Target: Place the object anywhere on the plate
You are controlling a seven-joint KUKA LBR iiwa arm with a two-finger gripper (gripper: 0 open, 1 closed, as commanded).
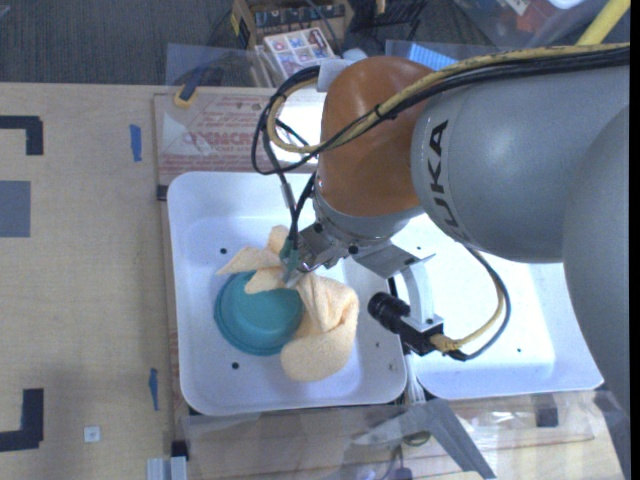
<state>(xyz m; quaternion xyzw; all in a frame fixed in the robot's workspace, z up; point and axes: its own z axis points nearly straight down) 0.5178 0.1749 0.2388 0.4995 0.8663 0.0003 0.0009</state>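
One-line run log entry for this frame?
gripper: low in left white bin | round teal plate: in left bin | crumpled yellow cloth: beside plate, overlapping rim | grasp: unclear

1. A light wooden worktop [80, 268] is carrying black corner marks and blue tape strips [135, 143].
2. Grey carpet floor [110, 23] is lying beyond it.
3. Cardboard boxes of clutter [290, 23] are standing there.

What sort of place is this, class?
Probably a robotics lab: a grey KUKA arm works over shallow white bins on a taped wooden bench, with cluttered boxes behind.
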